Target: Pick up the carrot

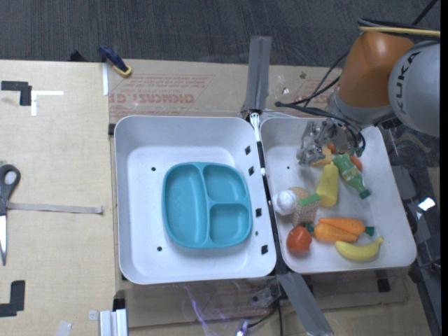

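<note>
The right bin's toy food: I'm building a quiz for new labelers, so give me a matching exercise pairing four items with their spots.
Items:
1. carrot
2. banana
3. tomato
4. green bottle

Places:
A. near the bin's front right corner
B. front left, by the divider
C. just behind the banana, right of the tomato
D. nearest the end effector

Pairs: 1-C, 2-A, 3-B, 4-D

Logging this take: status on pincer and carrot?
Pincer low at right bin's far end. Carrot lies apart, near front. Banana and tomato crowd it.
</note>
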Robot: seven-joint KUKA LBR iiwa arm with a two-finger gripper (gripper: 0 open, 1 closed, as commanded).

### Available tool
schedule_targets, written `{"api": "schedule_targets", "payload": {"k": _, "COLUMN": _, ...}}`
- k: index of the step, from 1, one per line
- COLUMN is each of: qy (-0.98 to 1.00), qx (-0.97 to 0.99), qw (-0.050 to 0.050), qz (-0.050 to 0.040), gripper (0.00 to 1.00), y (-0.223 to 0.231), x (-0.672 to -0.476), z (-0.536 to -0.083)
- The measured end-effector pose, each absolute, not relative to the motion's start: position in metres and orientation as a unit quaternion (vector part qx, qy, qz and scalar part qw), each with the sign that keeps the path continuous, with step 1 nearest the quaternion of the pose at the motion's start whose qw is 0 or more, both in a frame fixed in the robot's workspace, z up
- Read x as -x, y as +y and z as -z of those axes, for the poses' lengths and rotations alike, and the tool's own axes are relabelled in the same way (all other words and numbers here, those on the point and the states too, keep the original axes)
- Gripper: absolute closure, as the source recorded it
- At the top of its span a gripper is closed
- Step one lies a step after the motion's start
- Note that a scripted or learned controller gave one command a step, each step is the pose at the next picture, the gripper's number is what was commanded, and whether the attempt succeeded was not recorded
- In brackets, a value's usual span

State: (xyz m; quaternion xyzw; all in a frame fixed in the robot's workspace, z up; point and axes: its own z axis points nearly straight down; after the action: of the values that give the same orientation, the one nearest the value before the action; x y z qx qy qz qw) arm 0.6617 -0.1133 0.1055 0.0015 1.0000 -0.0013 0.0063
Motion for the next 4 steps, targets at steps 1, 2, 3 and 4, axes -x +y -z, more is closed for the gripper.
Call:
{"api": "schedule_targets", "payload": {"k": 1, "qy": 1.000, "qx": -0.001, "qw": 0.010, "qz": 0.0020, "gripper": 1.00, "y": -0.113, "x": -0.664, "z": -0.117}}
{"api": "schedule_targets", "payload": {"k": 2, "qy": 1.000, "qx": -0.001, "qw": 0.010, "qz": 0.0019, "gripper": 0.00, "y": -0.113, "x": -0.664, "z": -0.117}}
{"api": "schedule_targets", "payload": {"k": 3, "qy": 0.993, "qx": -0.119, "qw": 0.003, "qz": 0.0002, "gripper": 0.00, "y": -0.152, "x": -0.649, "z": -0.094}}
{"api": "schedule_targets", "payload": {"k": 4, "qy": 0.953, "qx": -0.302, "qw": 0.002, "qz": 0.0001, "gripper": 0.00, "y": -0.147, "x": -0.645, "z": -0.093}}
